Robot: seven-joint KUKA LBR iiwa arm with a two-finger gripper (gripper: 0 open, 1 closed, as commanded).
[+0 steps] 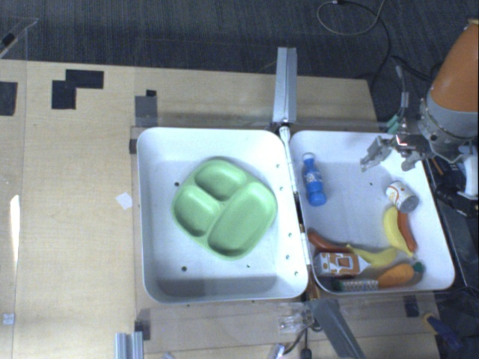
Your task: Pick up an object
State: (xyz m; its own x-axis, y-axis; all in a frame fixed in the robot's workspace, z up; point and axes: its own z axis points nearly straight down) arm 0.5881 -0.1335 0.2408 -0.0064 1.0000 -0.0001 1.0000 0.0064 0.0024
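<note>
While arm (456, 88) is reaching in at right edge, end effector (383, 149) is hovering over right bin (352, 178), upper part; fingers' spread: cannot tell, nothing seen between them. Bottle (313, 179), can (402, 196), bananas (392, 229), carrot (397, 275) lying below. Green tray (224, 208) sitting in left bin (161, 223).

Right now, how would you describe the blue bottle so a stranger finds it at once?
Look in the right bin, at its upper left part near the divider between the bins. The blue bottle lies there alone, white cap pointing up. It is the only blue thing, apart from the food toys piled along the lower edge.
</note>
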